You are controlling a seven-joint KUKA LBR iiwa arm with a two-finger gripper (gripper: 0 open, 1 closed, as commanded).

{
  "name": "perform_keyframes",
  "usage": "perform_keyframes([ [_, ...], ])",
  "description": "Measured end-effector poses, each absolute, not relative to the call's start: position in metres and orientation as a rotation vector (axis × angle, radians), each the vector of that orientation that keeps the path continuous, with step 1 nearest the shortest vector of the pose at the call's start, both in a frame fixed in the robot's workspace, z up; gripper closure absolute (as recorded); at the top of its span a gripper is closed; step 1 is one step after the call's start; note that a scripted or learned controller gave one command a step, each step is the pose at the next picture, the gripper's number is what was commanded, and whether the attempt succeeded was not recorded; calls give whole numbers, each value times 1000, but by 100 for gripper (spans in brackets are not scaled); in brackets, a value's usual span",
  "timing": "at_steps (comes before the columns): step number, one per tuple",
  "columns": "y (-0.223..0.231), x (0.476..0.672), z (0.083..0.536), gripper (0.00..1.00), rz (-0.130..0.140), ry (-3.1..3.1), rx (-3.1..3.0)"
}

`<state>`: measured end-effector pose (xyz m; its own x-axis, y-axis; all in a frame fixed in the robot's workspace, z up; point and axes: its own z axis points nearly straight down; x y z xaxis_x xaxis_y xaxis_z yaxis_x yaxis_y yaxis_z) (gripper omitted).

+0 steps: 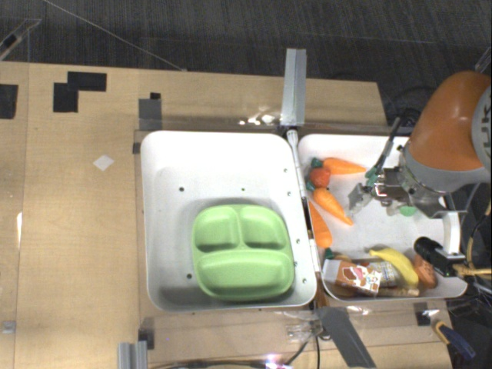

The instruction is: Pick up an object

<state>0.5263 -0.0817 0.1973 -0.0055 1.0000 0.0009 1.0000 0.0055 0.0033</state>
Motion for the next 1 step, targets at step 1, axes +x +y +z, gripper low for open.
perform_keyframes([
  [1, -86, 599, 137, 0, 5, 2259, 2180],
])
